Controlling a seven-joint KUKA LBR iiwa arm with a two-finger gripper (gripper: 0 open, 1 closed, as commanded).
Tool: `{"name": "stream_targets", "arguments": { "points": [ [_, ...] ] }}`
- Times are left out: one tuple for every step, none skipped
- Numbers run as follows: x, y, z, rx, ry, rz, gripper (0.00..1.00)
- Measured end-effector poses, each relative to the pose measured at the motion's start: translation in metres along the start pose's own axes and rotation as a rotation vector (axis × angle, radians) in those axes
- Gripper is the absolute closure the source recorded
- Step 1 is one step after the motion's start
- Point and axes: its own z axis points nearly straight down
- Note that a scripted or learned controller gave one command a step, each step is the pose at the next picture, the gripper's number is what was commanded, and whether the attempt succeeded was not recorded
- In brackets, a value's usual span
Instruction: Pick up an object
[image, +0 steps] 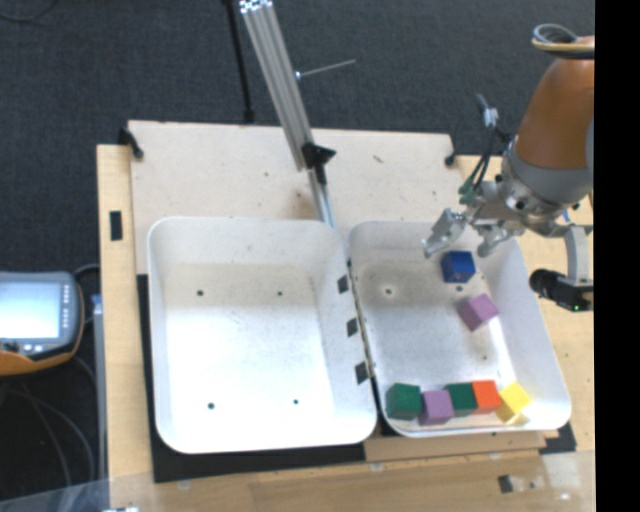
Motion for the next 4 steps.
{"name": "stream_targets", "arguments": {
  "points": [
    [0.054,-0.047,0.081,0.011,0.002,-0.005,0.00],
    [0.051,-0.044,0.077,0.001,0.000,0.001,0.00],
    [-0.047,0.006,0.130,0.001,-0.005,0.005,0.00],
    [-0.090,-0.015,0.093,-0.002,-0.004,0.004,0.00]
  ]
}}
